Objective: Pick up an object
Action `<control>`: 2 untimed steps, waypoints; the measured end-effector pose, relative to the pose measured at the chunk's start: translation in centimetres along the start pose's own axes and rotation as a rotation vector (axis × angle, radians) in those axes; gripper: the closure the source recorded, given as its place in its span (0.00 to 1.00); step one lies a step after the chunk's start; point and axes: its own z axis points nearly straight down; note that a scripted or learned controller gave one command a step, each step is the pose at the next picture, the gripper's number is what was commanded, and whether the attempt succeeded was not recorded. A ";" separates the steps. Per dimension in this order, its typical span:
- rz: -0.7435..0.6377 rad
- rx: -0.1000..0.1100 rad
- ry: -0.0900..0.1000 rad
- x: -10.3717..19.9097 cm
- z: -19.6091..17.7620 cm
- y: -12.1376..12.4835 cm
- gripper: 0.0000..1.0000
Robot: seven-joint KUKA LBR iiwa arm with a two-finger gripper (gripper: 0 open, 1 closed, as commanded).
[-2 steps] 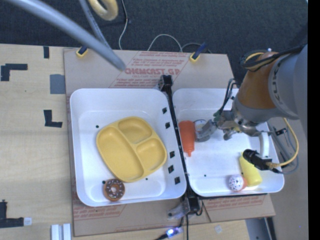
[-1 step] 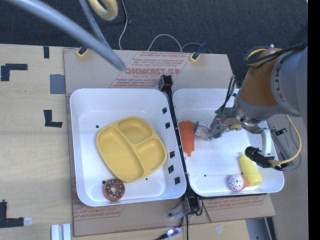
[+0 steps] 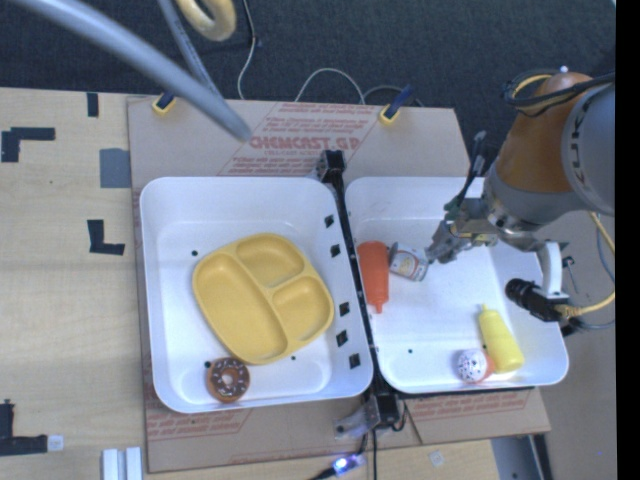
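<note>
Camera view shows the hand (image 3: 437,252) just beside a small can (image 3: 407,264); its spread is unclear.

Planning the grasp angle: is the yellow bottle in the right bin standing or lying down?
Lying down: the yellow bottle shows its full length along the right bin floor.

A dark blue-grey carpet (image 3: 420,28) covers the floor along the top. Below it lies a pale wooden bench (image 3: 60,298) marked with black and grey tape shapes (image 3: 100,238). A brown cardboard sheet (image 3: 300,138) printed with red lettering rests on the bench, held at its far corners by a yellow clamp (image 3: 163,103) and a blue clamp (image 3: 396,104). A thin white cable (image 3: 320,76) loops over the carpet just behind the cardboard. The light is even and bright, with soft shadows.
</note>
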 end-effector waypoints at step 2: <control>-0.001 -0.002 0.000 0.9 -8.5 0.5 1.00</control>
